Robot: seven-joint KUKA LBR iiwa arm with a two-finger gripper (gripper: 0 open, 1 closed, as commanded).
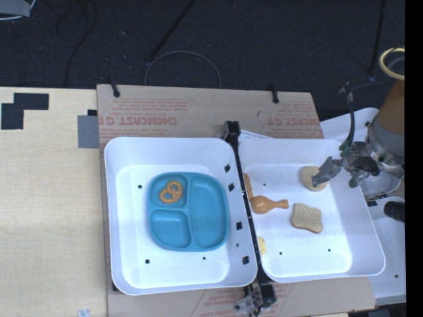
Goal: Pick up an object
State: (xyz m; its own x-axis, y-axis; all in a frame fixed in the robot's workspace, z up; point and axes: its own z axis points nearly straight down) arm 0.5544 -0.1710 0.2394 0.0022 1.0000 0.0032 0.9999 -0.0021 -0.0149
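1. Camera view, writing: a brown cardboard sheet lies flat on the desk under both bins. It carries red printed lettering, seen upside down and mirrored, too garbled to read with certainty.

2. Left bin: a shallow white tray holding a blue divided plate with three compartments. A small pretzel sits in the plate's upper-left compartment.

3. Right bin: it holds a round pale biscuit-like piece near the upper right, a toy chicken drumstick near the centre-left, and a toast-shaped piece just right of the drumstick. A small yellow item lies against the divider, partly hidden.

4. Gripper: it reaches in from the right over the right bin's upper-right edge. One dark finger rests at the round pale piece – touching or just above it. Nothing is seen between the fingers, which stand moderately apart.

5. Room: the lower half of the right bin's floor is open – the objects lie well apart from each other.
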